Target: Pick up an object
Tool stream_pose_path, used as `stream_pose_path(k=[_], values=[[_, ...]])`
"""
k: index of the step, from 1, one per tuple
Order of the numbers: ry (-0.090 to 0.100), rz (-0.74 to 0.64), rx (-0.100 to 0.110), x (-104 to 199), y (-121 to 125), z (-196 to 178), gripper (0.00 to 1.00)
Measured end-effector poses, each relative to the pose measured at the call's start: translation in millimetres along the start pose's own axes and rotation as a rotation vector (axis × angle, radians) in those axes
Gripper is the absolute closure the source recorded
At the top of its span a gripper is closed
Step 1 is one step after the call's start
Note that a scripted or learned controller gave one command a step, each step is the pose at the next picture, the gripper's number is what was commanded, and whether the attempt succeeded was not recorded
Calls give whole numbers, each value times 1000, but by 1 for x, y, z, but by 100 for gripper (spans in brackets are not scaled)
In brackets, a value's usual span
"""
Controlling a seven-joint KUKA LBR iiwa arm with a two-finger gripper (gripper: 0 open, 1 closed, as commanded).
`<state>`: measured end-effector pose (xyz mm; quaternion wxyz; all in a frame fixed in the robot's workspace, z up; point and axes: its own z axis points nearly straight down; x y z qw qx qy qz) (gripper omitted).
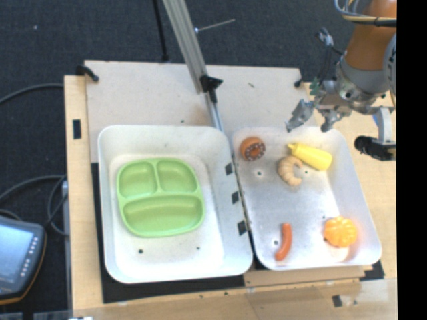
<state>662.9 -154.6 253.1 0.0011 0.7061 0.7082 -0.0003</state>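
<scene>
The right bin [347, 179] holds several toy foods. A round orange-brown piece [252, 148] lies at its back left. A tan croissant [290, 170] sits near the middle, touching a yellow corn-like piece [311, 156] to its right. A red sausage [284, 241] lies near the front, and an orange pumpkin-like piece [339, 232] rests at the front right. My gripper [313, 117] hangs over the bin's back edge, above and behind the yellow piece. Its two fingers are spread apart with nothing between them.
The left bin [113, 245] carries a green divided plate [160, 196]. A slanted metal pole [190, 45] rises from behind the two bins. The arm's orange band [369, 39] is at the upper right.
</scene>
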Motion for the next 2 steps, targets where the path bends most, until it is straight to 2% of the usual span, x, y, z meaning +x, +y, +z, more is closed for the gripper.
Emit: stream_pose_path(k=[1, 2], values=[[0, 6, 2, -23, -35, -7, 0], [-3, 5, -4, -69, -10, -28, 0]])
